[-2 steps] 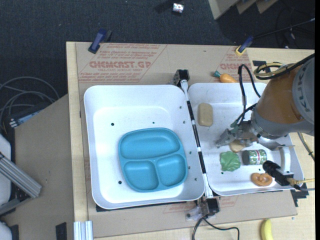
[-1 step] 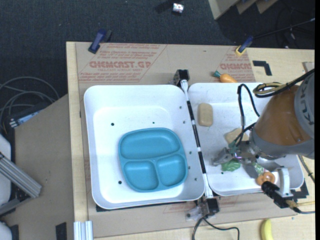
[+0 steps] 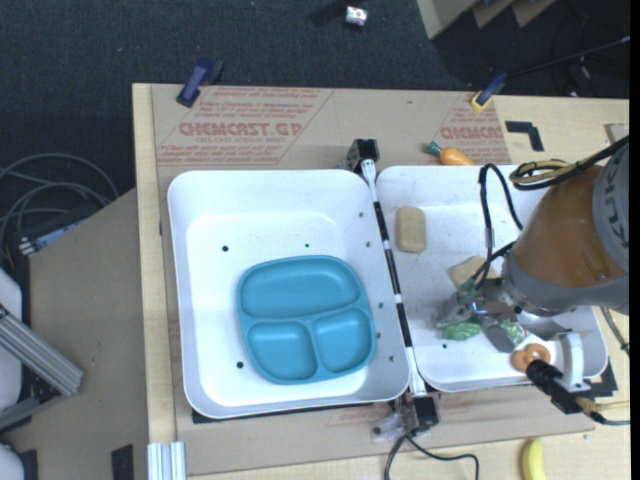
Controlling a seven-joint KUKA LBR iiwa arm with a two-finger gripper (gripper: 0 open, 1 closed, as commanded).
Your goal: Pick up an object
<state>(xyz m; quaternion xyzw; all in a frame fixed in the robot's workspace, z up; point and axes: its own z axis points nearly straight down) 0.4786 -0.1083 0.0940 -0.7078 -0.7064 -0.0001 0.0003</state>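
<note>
- The arm (image 3: 575, 243) reaches in from the right over the right bin (image 3: 440, 363), its gripper (image 3: 470, 310) low near the bin floor.
- How far the gripper is open cannot be told, nor whether it has hold of anything.
- A green object (image 3: 461, 330) lies in the right bin, right at the gripper.
- A tan block (image 3: 411, 229) lies in the same bin, near its upper left, apart from the gripper.
- An orange ring (image 3: 528, 356) sits just right of the green object.
- The left bin (image 3: 200, 218) holds a blue tray (image 3: 305, 317).
- Both bins rest on the surface (image 3: 250, 128).
</note>
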